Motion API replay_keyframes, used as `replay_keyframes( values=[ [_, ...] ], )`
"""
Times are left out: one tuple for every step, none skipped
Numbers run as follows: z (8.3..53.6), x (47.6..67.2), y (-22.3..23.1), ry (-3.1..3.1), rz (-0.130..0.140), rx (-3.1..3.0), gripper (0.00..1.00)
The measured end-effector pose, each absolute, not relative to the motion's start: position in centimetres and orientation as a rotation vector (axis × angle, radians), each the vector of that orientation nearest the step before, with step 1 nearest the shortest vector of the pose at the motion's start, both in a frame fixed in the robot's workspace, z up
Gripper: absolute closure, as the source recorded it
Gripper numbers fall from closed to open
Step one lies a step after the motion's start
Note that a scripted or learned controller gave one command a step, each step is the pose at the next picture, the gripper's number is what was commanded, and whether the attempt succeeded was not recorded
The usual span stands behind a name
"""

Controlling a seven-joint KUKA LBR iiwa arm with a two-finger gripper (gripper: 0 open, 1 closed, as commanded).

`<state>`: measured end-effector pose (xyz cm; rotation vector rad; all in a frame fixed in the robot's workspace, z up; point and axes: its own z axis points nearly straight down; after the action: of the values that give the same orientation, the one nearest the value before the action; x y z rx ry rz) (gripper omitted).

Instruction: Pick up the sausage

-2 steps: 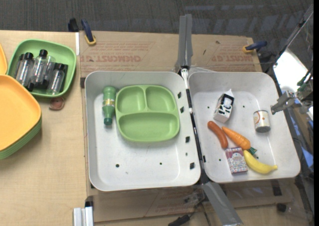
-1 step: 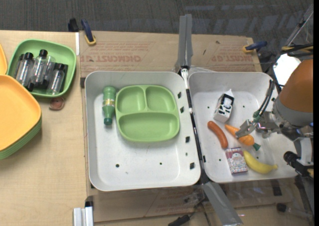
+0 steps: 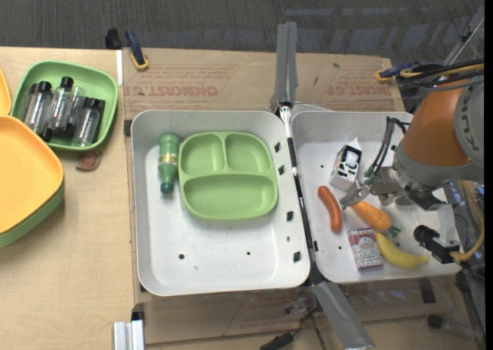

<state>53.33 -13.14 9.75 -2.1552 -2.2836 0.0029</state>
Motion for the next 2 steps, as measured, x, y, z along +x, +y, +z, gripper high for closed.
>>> replay_keyframes(
  values=[
    [10.6,53.3,-13.3,-2.278,0.005,-2.16,1.0],
    [19.1,56.6,-8.7,-2.222,0.004,-2.22,1.0]
  ],
)
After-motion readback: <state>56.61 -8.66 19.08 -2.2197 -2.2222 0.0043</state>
